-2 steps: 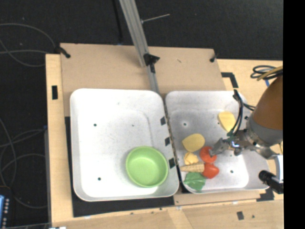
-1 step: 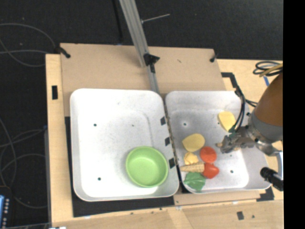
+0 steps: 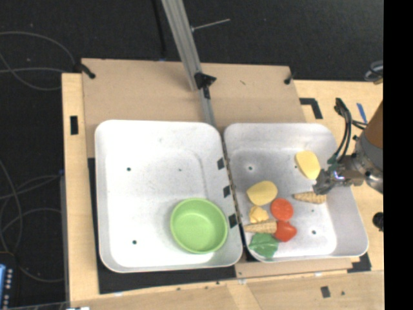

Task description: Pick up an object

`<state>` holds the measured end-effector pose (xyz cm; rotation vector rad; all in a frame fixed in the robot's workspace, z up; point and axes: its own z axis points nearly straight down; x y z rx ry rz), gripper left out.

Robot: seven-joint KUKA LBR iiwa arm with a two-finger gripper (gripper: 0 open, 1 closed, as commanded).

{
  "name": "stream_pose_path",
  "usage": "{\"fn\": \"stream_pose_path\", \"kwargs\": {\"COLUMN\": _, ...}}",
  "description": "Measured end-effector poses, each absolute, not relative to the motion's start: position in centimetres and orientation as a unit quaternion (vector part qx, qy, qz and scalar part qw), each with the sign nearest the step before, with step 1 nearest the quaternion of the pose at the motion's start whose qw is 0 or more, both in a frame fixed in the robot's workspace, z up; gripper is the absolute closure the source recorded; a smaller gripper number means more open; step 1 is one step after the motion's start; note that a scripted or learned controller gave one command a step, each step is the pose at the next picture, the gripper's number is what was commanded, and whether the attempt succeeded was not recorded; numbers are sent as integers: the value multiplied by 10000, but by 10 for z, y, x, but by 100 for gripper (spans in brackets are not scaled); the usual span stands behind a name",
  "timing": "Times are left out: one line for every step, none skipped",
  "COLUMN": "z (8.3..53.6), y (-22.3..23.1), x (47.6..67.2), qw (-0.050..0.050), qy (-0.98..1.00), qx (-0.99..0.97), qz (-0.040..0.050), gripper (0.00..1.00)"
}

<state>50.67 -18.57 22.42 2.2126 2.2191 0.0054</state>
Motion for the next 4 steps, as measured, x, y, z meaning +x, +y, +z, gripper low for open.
{"fn": "stream_pose_path", "kwargs": {"z": 278, "y": -187, "x": 509, "qw": 38, "qy": 7086, "qx": 7056, "qz": 19, "gripper": 100}}
{"fn": "stream_pose_path", "kwargs": {"z": 263, "y": -139, "x": 524, "qw": 2, "qy": 7092, "qx": 7050, "qz": -1, "gripper": 100}}
{"fn": "stream_pose_path", "kwargs": {"z": 249, "y": -88, "x": 543, "qw": -5, "qy": 7092, "qx": 7050, "qz": -4, "gripper": 100}}
{"fn": "stream_pose_path", "kwargs": {"z": 242, "y": -39, "x": 550, "qw": -10, "qy": 7092, "qx": 7050, "qz": -7, "gripper": 100}}
